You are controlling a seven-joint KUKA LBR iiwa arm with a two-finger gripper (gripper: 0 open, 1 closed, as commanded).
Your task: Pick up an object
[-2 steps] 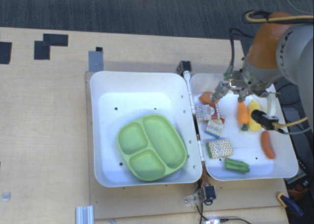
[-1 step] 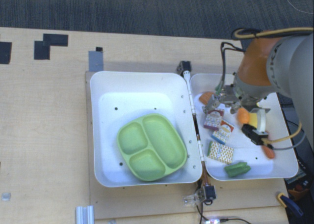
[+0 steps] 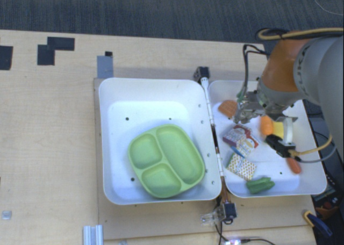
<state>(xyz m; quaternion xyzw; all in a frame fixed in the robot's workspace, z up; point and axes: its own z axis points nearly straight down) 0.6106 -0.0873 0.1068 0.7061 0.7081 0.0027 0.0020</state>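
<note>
Camera view shows the end effector (image 3: 246,114), grip state unclear, just above a light, crinkly snack packet (image 3: 239,137); pinch its edges.

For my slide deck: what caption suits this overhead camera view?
Grey KUKA arm's gripper over the cluttered right white bin; green three-compartment plastic tray in the left white bin.

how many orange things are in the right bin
3 in view: an orange rounded piece at the shallow white right bin's upper left, an orange lump beside a yellow block, and an orange carrot-like piece lower right. The grey arm may hide others.
</note>
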